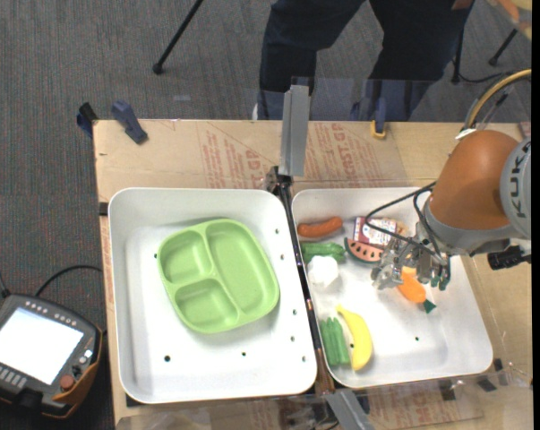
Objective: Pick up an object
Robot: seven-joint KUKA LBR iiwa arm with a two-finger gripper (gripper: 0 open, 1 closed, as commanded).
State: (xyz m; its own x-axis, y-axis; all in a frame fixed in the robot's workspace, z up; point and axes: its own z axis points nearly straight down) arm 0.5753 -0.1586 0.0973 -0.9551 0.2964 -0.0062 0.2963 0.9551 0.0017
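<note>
My gripper [411,274] hangs low over the right bin [449,348], at its right middle, directly over an orange carrot-like toy [414,291]. The fingers reach down around the toy's top, and I cannot make out whether they grip it. To the left in the same bin lie a watermelon slice [363,250], a red-and-white carton [378,232], a sausage [320,227], a white lump [323,270], a yellow banana [356,337] and green beans [334,341].
The left bin [140,348] holds a green divided plate [218,274]. A grey post [295,133] rises behind the divider between the bins. A person stands behind the bench. A teach pendant [32,352] lies on the floor at the lower left.
</note>
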